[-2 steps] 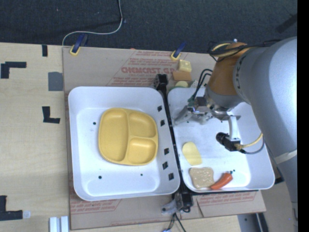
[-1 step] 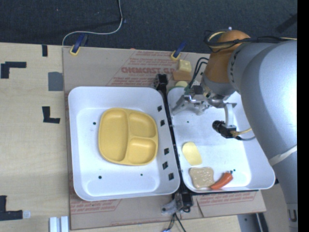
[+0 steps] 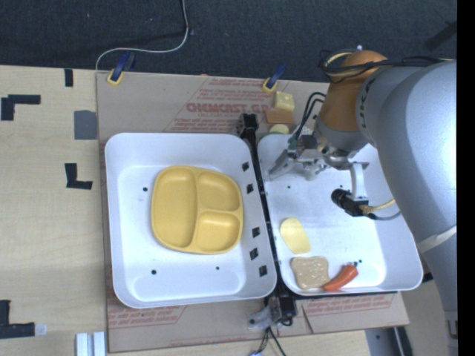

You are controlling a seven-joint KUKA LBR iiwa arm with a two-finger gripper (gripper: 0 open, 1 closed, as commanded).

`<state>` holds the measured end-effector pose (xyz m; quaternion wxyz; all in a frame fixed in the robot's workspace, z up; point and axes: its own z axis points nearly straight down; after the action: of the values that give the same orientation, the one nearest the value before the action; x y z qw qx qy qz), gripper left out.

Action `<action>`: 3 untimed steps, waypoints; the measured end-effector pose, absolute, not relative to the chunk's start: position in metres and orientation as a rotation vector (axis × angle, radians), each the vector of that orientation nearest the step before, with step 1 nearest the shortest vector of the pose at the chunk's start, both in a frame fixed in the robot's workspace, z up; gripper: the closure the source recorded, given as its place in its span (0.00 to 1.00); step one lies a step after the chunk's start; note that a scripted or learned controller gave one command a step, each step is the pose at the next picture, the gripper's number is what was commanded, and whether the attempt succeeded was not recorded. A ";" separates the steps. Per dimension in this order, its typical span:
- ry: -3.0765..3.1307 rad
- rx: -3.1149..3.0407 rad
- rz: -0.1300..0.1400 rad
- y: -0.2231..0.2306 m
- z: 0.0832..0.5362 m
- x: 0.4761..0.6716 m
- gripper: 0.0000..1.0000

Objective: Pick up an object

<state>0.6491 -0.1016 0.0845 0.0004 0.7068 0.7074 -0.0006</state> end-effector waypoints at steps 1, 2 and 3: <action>2.225 2.220 -0.003 -0.098 0.084 0.667 0.00; 2.221 2.222 -0.002 -0.094 0.085 0.622 0.00; 2.223 2.217 0.001 -0.105 0.084 0.669 0.00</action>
<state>0.6694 -0.1045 0.0843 0.0010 0.7062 0.7080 0.0004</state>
